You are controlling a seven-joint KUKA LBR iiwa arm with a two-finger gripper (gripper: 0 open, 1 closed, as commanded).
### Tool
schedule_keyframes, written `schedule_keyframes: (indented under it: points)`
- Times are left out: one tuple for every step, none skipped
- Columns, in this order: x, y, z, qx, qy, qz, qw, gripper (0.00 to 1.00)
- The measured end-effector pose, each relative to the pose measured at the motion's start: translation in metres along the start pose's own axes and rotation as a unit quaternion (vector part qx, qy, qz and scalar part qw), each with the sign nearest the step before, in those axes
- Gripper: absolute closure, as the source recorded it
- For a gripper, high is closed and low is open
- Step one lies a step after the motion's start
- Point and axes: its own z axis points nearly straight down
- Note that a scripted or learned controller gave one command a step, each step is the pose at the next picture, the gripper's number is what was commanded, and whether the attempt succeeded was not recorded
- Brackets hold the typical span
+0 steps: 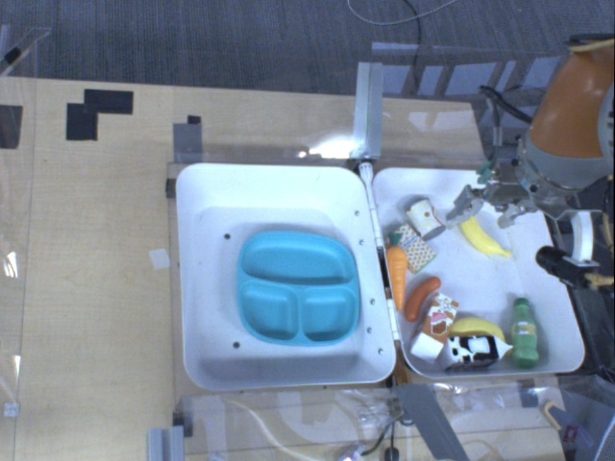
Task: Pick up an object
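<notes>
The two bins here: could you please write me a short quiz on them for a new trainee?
1. True or false: the blue tray lies in the right bin.
2. Which item lies closest to the gripper? A) green bottle B) banana C) sausage
3. Fill in: the carrot lies along the right bin's ____ wall.

Key
1. False; it lies in the left bin.
2. B
3. Left, as the camera sees it, beside the divide between the bins.
</notes>
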Motion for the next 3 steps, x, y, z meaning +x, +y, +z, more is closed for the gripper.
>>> schedule_keyframes:
  points:
    - [0.034,-0.075,-0.050,-0.001,0.000,-0.066,0.9978,0.00]
    - [0.007,-0.092,-0.038,-0.001,0.000,0.002,1.0000,0.00]
    - [0.061,-0.101,-0.094,-0.001,0.000,0.010,0.9999,0.00]
